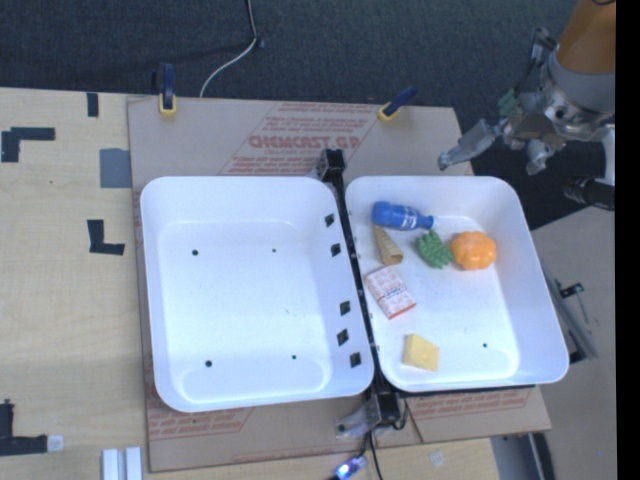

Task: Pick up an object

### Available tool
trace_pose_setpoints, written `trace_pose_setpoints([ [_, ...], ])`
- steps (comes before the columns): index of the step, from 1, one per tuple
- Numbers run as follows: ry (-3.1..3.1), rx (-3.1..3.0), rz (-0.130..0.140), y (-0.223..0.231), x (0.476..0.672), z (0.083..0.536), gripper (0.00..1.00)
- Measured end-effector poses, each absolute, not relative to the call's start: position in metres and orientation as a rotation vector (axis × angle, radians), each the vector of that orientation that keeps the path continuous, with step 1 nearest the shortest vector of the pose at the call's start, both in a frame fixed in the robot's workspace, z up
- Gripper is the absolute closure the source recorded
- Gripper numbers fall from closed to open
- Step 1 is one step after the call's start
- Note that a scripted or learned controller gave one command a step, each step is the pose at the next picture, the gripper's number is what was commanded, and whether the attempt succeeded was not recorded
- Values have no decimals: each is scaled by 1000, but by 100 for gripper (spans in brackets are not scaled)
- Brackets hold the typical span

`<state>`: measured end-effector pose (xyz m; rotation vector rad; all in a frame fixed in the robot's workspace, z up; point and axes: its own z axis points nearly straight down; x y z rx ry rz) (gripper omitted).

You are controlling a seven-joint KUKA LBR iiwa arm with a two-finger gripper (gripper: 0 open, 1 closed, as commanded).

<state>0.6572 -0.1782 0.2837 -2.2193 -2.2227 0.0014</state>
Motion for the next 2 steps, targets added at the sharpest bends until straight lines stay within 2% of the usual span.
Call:
trace_pose_setpoints([
  [1,-2211,-2211,16,-184,637,139,0],
  [2,-2219,-2217,-3,-222,659,111,0],
])
